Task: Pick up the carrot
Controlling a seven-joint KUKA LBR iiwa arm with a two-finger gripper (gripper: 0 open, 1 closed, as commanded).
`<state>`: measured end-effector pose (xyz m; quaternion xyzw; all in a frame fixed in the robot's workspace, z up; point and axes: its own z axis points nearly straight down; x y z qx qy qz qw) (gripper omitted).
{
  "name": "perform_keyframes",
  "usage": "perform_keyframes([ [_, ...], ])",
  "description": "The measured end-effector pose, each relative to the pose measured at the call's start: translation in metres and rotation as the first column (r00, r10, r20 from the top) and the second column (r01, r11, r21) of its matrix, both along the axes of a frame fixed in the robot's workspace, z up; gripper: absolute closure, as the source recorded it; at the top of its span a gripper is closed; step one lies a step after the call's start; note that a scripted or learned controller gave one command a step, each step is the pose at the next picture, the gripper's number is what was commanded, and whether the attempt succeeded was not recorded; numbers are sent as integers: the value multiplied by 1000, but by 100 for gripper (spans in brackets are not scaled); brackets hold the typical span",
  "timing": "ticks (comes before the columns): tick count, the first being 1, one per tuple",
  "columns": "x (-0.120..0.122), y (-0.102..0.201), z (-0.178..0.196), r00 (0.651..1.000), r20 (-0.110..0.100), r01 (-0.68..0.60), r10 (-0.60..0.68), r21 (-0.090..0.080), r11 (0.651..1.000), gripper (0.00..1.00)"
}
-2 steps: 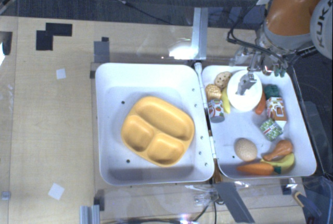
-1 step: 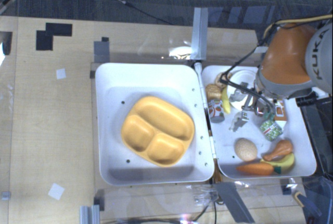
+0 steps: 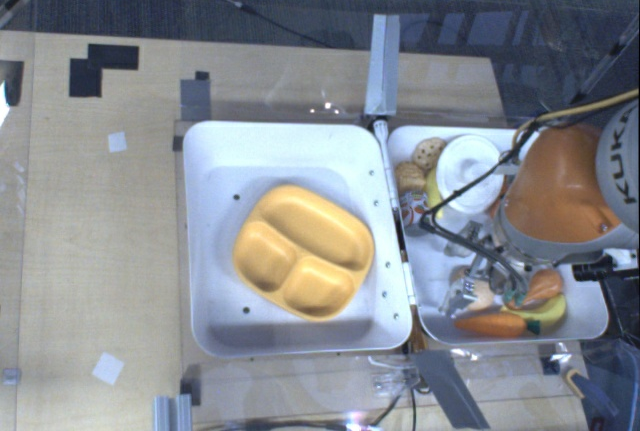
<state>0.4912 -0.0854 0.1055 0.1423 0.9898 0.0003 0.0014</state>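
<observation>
In the right bin [image 3: 600, 324], near its front edge, lies an orange carrot [image 3: 543, 286] with a green stub at its left end. My gripper [image 3: 478, 281] hangs low over the bin's front half, just left of the carrot, with its metal parts close to the green end. The grey arm with its orange band [image 3: 560, 184] covers the bin's right side. Nothing can be seen between the gripper's tips.
A second long orange-red piece [image 3: 492, 325] and a yellow banana [image 3: 548, 311] lie along the front wall. A white cup [image 3: 468, 166], a cookie [image 3: 428, 153] and a brown item [image 3: 410, 177] sit at the back. The left bin [image 3: 210, 219] holds a yellow divided plate [image 3: 302, 249].
</observation>
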Motion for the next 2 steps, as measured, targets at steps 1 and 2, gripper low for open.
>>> perform_keyframes([
  [1,-2,-30,15,938,6,346,-346,1,938,0],
  [2,-2,-11,-15,829,5,560,-560,4,829,0],
])
